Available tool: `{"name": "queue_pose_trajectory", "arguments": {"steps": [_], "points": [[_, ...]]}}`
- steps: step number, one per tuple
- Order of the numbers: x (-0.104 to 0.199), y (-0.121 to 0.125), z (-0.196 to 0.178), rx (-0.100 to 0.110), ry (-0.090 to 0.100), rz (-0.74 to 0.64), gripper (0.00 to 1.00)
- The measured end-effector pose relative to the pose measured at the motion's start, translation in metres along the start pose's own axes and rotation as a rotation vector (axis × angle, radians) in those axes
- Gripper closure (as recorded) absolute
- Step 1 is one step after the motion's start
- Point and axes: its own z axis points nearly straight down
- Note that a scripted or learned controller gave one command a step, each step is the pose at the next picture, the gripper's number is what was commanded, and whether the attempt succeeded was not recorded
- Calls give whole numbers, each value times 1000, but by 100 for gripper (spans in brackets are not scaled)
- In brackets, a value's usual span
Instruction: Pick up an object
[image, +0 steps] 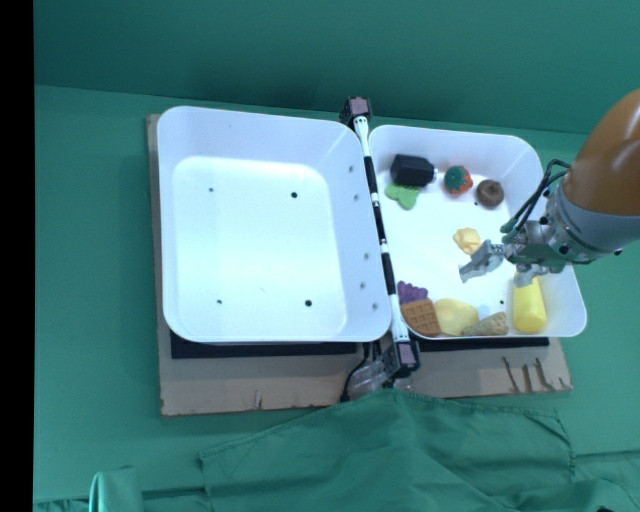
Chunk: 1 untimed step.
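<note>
The right bin (440, 135) holds several toy foods. A black block (411, 168), a green piece (403, 195), a red and green berry (458, 179) and a brown ring (489, 192) lie along its far side. A small yellow piece (467, 240) sits mid-bin. Purple grapes (411, 292), an orange waffle piece (421, 316), a yellow lump (455, 316), a tan wedge (490, 324) and a long yellow piece (528, 305) line the near edge. My gripper (498, 270) hangs over the bin's right half, open, with nothing between its fingers, just right of the small yellow piece and above the long yellow one.
The left bin (180, 135) stands beside the right one, joined by a black and white divider bar (375, 220). Both rest on a cardboard sheet (250, 395) over green cloth. A fold of cloth (400, 450) lies at the front.
</note>
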Motion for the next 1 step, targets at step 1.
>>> {"name": "queue_pose_trajectory", "arguments": {"steps": [1], "points": [[-1, 1, -9, 0, -2, 4, 100]]}}
